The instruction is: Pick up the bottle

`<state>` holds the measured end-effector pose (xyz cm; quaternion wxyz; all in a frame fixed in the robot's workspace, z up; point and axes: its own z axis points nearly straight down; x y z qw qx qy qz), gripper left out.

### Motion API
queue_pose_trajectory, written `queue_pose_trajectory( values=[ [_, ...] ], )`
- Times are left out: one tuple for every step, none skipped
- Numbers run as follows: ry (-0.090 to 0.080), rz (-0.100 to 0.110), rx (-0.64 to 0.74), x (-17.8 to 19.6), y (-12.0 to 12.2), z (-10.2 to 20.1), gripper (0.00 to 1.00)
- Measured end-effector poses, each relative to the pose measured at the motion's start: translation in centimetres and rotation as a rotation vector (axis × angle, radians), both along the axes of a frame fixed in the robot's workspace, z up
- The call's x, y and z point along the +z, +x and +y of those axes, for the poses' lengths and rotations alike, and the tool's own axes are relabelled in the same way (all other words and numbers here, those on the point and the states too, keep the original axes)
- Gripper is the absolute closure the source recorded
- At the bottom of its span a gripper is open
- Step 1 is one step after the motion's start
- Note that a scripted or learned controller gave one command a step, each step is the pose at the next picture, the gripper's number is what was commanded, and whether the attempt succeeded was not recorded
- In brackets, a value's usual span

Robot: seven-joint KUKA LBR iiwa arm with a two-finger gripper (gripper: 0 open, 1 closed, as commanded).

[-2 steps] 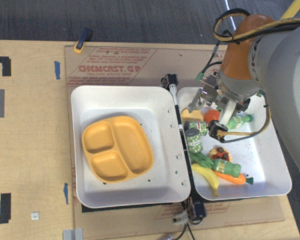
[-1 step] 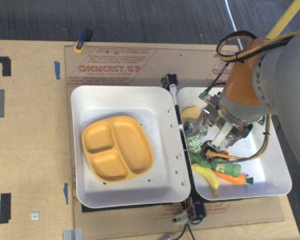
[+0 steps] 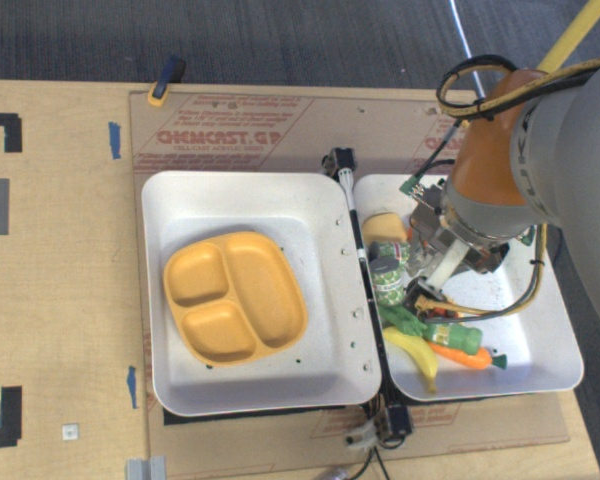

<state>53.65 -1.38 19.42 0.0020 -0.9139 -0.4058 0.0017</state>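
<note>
Bench of pale board carries two white bins side by side. Arm, grey with an orange band, reaches in from the right over the right bin. Well to the left of the claw lies the left bin, and in it a yellow plate with three compartments. The claw hangs low over the right bin's left half; whether it is apart or together I cannot tell. Just left of the claw lies the bottle, green with a dark cap, close against the bin's left wall. A tan round thing sits just above the bottle. Below the claw lie a banana and a carrot, close together, with a green toy beside them.
</note>
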Motion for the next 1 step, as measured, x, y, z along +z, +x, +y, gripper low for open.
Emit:
queue_pose_trajectory(
  values=[
    [0.0, -0.003, 0.4, -6.65, -5.78, -10.36, 1.0]
  ],
)
